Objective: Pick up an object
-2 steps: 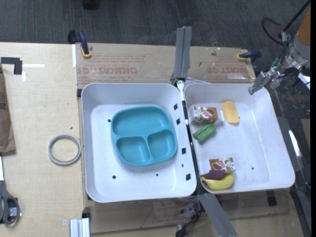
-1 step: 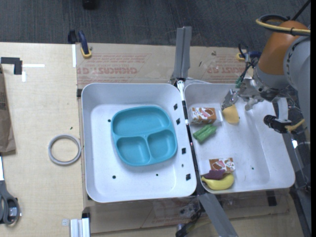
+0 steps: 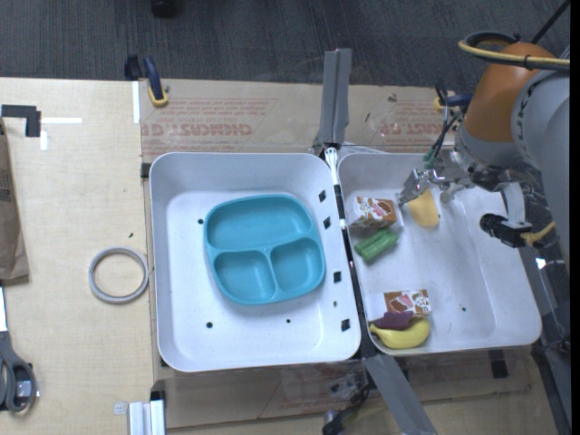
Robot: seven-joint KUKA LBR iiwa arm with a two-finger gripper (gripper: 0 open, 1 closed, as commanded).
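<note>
The big blue divided tray (image 3: pixel 265 261) fills the left bin (image 3: pixel 172 243), and everything gets measured off it. Across the divider from the tray sits the right bin (image 3: pixel 489 306), where the arm (image 3: pixel 517 107) reaches in at the far corner. At the near end of that bin, a banana (image 3: pixel 401 335) lies against a purple piece and a small printed packet (image 3: pixel 407 303). Closer to the tray's far corner are a green piece (image 3: pixel 376 245) and a brown snack packet (image 3: pixel 375 210). The gripper (image 3: pixel 419 188) hangs right over a yellow wedge (image 3: pixel 423 210), touching or nearly so, but whether it's clamped on I cannot tell. The risk is that the wedge looks smooth and sloped, so an off-centre pinch could squirt it out towards the snack packet just beside it.
</note>
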